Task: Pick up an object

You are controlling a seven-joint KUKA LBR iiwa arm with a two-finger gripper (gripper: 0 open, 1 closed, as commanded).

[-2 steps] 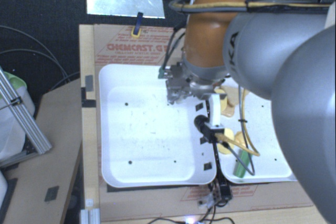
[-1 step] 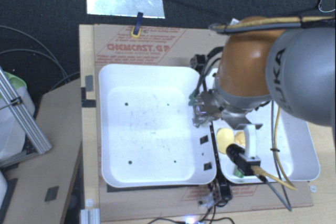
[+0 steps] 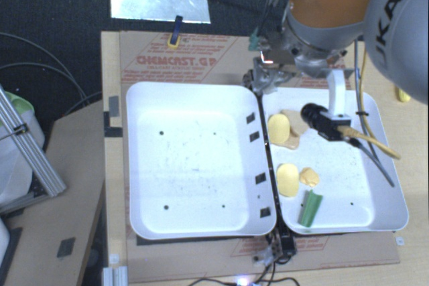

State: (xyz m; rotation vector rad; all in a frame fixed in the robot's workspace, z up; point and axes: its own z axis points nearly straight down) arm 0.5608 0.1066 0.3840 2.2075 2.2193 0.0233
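Left bin (image 3: 188,164) meets right bin (image 3: 352,194) along shared divider. Gripper (image 3: 263,82) at far end of that divider, over rim; its spread unreadable from this angle, nothing seen in its grasp. Candidates all in right bin: upper yellow piece (image 3: 279,125) near divider, lower yellow piece (image 3: 288,180) just beside small yellow lump (image 3: 309,177), green block (image 3: 310,208) toward front. Risks: straight descent likely strikes rim; divider crowds approach to yellow pieces; rounded shapes may squirt out.

Bench (image 3: 74,157) carries a cardboard sheet (image 3: 201,50) w/ red print. On it, two white bins side by side: left bin (image 3: 194,164) & right bin (image 3: 355,184), edge to edge.
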